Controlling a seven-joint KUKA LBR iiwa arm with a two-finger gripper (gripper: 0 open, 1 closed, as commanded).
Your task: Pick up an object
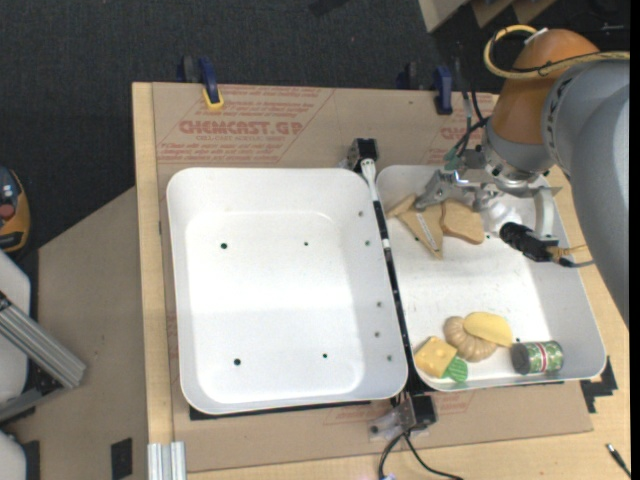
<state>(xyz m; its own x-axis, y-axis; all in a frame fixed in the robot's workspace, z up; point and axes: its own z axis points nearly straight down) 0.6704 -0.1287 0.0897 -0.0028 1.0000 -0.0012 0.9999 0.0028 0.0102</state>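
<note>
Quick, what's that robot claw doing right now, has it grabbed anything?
Gripper: over the right bin, by a tan piece; grip cannot be told.

My arm [580, 98] runs off the right edge, so most of it's cut off. My wrist covers part of the tan piece [462, 224] in the right bin [560, 298], so I can't tell what it is, maybe bread. The can [537, 356] label is too small to read.
</note>
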